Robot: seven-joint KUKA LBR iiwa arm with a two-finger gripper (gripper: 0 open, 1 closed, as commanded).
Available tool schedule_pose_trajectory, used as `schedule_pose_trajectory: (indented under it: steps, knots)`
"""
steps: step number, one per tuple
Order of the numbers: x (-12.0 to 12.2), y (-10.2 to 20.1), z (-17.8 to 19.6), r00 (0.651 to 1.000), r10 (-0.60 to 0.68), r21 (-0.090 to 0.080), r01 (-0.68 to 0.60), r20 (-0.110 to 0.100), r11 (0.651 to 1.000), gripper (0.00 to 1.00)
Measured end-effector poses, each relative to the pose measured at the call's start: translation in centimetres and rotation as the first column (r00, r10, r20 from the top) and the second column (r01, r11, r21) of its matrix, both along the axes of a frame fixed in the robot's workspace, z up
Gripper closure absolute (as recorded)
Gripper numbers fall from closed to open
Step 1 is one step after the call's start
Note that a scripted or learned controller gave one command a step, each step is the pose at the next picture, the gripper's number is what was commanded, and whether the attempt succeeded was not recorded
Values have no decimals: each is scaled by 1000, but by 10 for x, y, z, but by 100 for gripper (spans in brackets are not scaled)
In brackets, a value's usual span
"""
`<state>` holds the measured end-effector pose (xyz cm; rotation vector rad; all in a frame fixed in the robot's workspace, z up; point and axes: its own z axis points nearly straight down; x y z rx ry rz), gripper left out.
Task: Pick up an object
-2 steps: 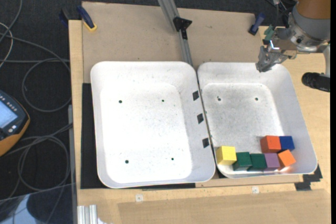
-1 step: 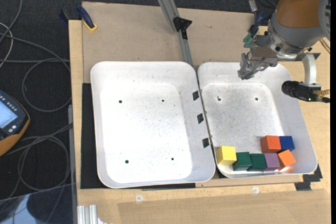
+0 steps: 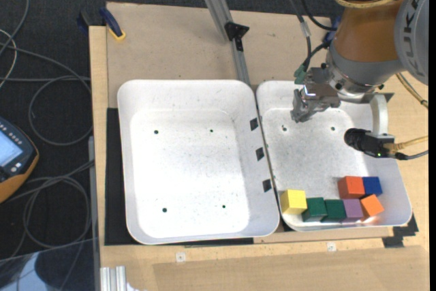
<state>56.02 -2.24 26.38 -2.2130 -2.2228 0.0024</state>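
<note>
Hovering gripper (image 3: 302,111), finger state cannot be told | blocks (image 3: 334,200) clustered at right bin's (image 3: 272,146) near edge, well apart | risk: tight packing may defeat a grasp

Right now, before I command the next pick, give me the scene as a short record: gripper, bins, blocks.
gripper: over the far part of the right bin, nothing seen between its fingers
right bin: holds all the blocks, clustered at its near edge
blocks: yellow block, two green blocks, purple block, two orange blocks, blue block
left bin: white, speckled
distance to blocks: gripper well apart from the cluster
</note>
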Motion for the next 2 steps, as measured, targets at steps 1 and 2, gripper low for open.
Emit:
schedule_pose_trajectory:
  steps: [1,2]
  knots:
    - [-24,41,-17,1000,0,0,0,0,1000,100]
    - [-46,80,-20,1000,0,0,0,1,1000,100]
